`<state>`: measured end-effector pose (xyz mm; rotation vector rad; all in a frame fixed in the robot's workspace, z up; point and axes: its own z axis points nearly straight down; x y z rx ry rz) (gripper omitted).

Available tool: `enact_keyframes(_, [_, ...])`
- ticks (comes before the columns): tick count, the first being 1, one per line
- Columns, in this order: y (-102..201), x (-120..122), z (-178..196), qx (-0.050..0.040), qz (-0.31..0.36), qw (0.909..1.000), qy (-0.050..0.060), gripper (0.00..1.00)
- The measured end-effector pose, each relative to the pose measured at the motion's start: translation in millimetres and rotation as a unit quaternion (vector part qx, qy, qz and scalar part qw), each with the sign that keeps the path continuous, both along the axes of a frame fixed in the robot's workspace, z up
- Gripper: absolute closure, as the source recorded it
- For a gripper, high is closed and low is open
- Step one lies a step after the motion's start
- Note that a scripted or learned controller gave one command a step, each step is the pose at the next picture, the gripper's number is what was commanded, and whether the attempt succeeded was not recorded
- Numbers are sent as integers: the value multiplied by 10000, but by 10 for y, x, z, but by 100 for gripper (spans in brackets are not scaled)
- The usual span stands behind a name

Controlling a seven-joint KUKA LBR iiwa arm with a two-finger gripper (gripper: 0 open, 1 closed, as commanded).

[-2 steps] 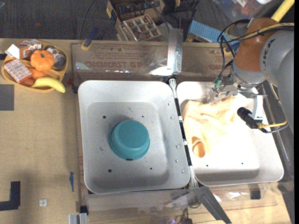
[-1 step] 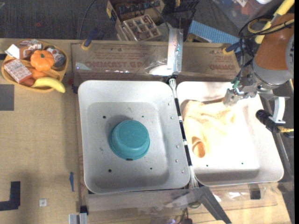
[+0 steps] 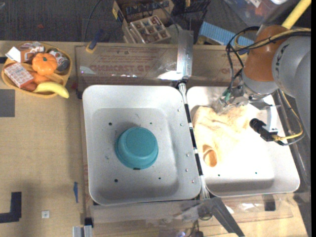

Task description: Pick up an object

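Two white bins are shown: a teal bowl [image 3: 138,147] sits left, while the gripper [image 3: 230,98] is lowered onto a cream cloth [image 3: 222,127] at right, seemingly for grasping.

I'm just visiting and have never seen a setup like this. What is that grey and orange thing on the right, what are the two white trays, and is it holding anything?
You are looking down at a slant from one fixed camera above a bench. The grey and orange thing is a robot arm reaching in from the right. At its tip is a gripper, a two-finger hand, low over the far end of the right bin. Under it lies a pale cloth with a small orange object at the cloth's near edge. I cannot tell whether the gripper holds anything, since its tip is too small and blurred. The left bin holds a teal bowl, upside down. Off to the far left sits a basket of toy food, including a banana and a little pumpkin. The arm's job is to pick something up.
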<state>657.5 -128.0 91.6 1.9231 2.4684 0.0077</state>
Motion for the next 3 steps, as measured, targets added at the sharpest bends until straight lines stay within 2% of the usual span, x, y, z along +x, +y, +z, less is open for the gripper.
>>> enact_keyframes(1, [111, -297, 628, 14, 237, 9997, 51, 0])
enact_keyframes(2, [-451, -388, 145, 14, 246, 9997, 59, 0])
enact_keyframes(3, [-292, -84, -16, -16, 1350, 9908, 10, 0])
